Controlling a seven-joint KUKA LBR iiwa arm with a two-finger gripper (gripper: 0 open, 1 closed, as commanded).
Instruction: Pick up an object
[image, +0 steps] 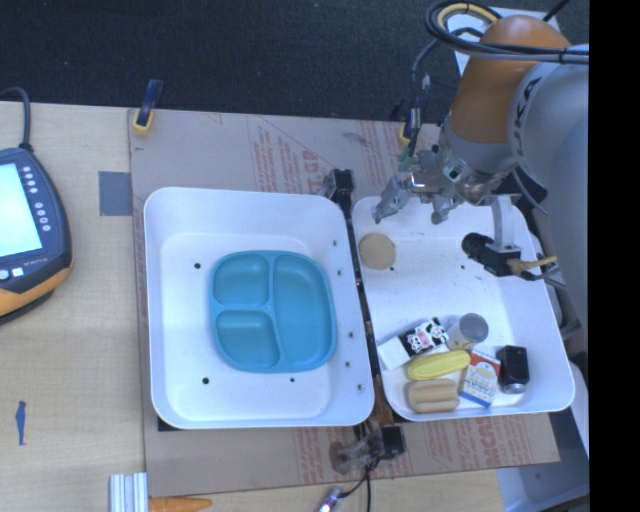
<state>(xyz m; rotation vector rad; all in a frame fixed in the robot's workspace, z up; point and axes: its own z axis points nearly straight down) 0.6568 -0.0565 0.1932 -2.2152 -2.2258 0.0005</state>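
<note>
Two shallow white bins sit side by side on one counter (80, 390). The left bin (160, 300) holds one blue plate (272, 310) with three compartments. The right bin (430, 288) holds seven small things: one round tan disc (377, 251), one round grey disc (472, 327), one cow-patterned piece (425, 337), one yellow piece (437, 365), one tan loaf-shaped piece (432, 396), one orange-and-blue carton (479, 382) and one small black block (513, 367).
</note>
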